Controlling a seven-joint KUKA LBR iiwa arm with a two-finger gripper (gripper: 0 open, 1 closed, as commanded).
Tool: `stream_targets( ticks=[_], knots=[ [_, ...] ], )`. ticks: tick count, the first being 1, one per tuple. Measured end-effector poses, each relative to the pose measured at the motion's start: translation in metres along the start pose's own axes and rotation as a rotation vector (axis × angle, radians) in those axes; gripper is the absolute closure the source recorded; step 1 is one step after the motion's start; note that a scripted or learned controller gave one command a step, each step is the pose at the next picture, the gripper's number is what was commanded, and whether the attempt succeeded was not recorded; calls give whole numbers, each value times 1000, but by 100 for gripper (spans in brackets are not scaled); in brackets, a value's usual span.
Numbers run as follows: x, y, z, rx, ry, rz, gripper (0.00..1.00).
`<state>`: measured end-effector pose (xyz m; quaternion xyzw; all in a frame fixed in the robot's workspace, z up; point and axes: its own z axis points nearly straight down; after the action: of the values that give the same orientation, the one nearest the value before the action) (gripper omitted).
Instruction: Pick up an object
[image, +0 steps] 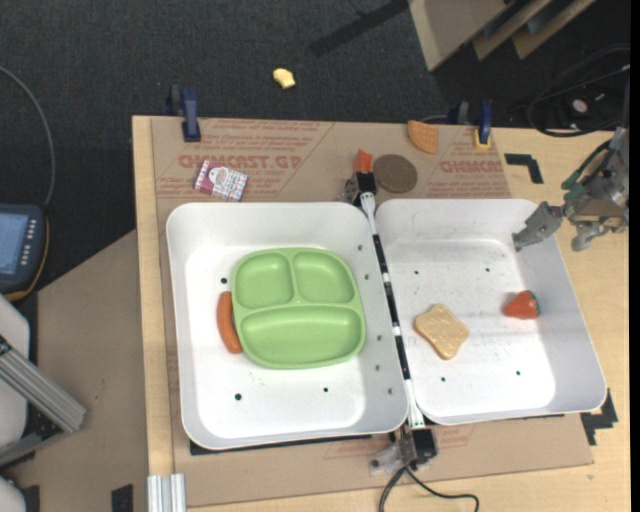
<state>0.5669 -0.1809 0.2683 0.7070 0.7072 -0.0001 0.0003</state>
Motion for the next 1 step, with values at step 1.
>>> stream_targets(
  ticks=[1],
  knots=[
    [-45, -16, 89, 9, 2, 5, 0]
  ],
)
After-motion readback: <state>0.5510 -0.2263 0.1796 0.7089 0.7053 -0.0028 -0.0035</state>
